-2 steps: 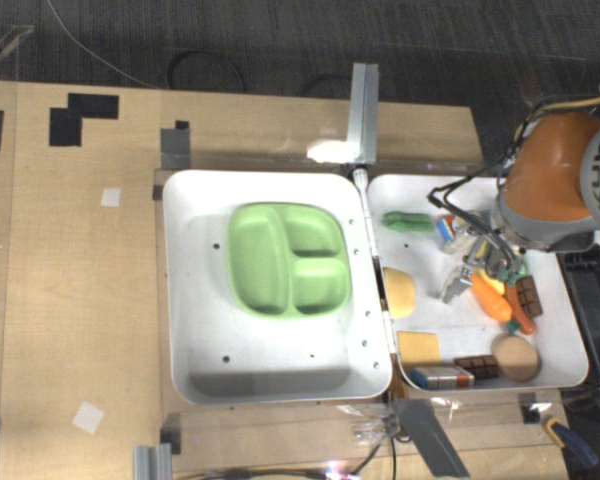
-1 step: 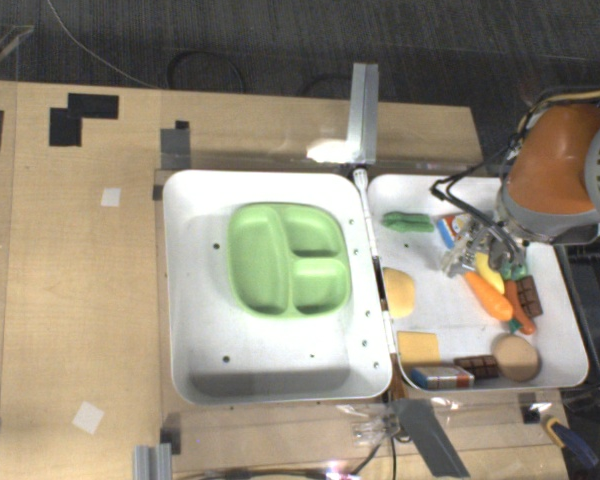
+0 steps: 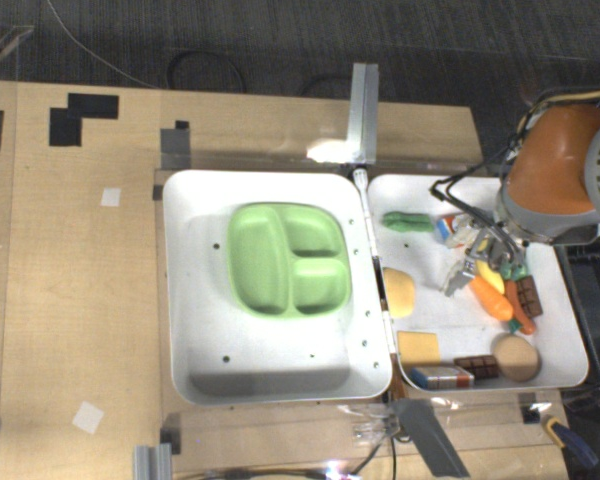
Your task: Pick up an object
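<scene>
**Gripper low over the orange piece in the right bin**

The gripper is seen low in the right bin, reached in from the right beneath the orange band of the arm. Its fingers are lost among cables and clutter, so whether they are spread or pressed together cannot be told, and nothing can be said to be held.

The likeliest target is judged to be the orange carrot-shaped toy, which lies just below and beside the gripper, slanted, with a brown chocolate-bar piece close on its right. It is probably light, stiff plastic with a smooth, rounded skin, so slipping is a risk; a hold across its narrow width, near the middle of its length, would be preferred, with the jaws turned square to its long axis.

Other things are scattered in the same bin: a green pod-shaped item near the top, a pale yellow rounded piece against the divider, a flat tan block below it, a round beige ball at the lower right, and a dark bar beside a red-tipped tube along the bottom wall. The ball is expected to roll if nudged.

In the left bin a green divided tray lies alone, well apart from the arm. Both bins sit on the wooden bench.
</scene>
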{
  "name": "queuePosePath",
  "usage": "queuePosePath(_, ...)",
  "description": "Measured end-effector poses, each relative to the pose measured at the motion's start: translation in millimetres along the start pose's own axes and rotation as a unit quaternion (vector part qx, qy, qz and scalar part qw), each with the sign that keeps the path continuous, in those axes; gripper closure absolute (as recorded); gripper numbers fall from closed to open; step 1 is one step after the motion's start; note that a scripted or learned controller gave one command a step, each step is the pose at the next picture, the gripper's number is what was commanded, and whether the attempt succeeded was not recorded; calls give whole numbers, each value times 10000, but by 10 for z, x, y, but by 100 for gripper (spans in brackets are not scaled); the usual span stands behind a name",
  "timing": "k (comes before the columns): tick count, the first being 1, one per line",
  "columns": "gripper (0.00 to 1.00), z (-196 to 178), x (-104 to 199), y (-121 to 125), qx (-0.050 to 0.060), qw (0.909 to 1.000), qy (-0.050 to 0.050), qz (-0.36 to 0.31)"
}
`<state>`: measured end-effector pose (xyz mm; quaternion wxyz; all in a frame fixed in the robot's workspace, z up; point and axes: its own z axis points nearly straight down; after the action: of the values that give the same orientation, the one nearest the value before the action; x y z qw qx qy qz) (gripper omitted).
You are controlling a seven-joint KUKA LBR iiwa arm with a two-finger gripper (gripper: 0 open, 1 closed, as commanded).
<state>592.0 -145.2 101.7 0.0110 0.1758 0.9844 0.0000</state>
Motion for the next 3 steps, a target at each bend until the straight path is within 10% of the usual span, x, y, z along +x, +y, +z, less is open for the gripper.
queuePosePath(1, 0, 113, 325, -248, -7, 9959, 19, 905)
queuePosePath(2, 100, -6, 285, -232, -14, 9962, -37, 875)
queuePosePath(3, 100, -1006, 380, -149, 12, 9950, 42, 997)
